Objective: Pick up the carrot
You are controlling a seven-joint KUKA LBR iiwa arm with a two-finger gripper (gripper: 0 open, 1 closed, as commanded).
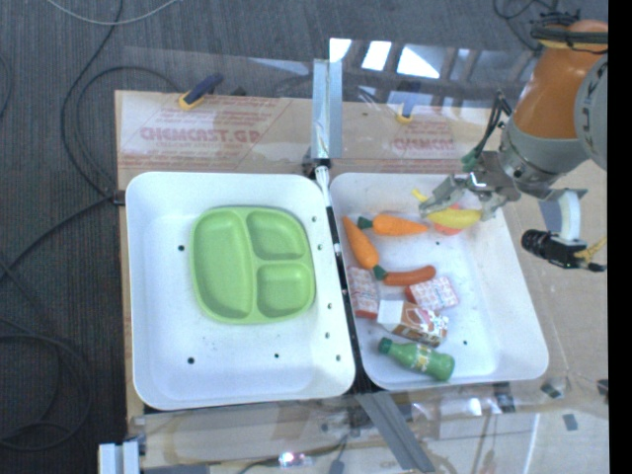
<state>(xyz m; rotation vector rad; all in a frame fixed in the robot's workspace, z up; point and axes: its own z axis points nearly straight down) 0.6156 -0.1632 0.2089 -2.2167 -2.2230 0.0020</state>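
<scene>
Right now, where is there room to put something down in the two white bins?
The left white bin has bare floor all around the green divided plate. The right white bin is crowded along its left and middle; its right side, beside the small red packets, is free.

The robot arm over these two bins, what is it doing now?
The gripper hovers over the far end of the right bin, above a yellow toy. Two carrots lie just beside it, neither one gripped. The left bin holds a green divided plate.
</scene>
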